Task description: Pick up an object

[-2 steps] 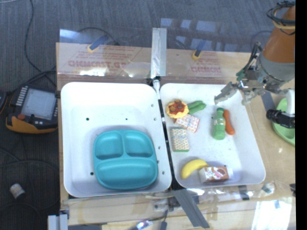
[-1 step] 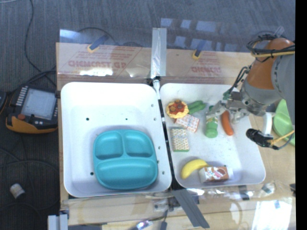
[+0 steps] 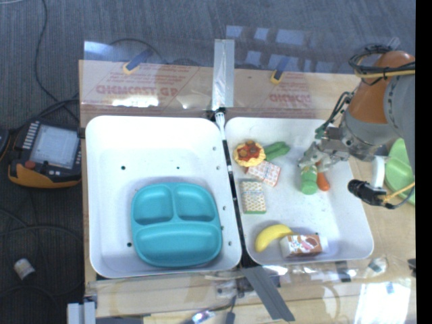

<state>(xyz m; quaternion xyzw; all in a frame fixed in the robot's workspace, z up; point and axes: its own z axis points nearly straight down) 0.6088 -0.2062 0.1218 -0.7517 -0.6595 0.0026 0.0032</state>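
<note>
My gripper hangs low over the right side of the right bin, at the end of the grey arm with the orange band. Directly beneath it lie a small green object and an orange carrot-like piece, side by side. The gripper's tip overlaps the top of the green object, and I cannot see whether anything is gripped. Also in this bin are a toy pizza, a green cucumber, two small patterned packets, a banana and a brown carton.
The left bin holds a teal divided plate at its front. A ridge between the bins runs front to back. A handheld controller lies on the floor to the left.
</note>
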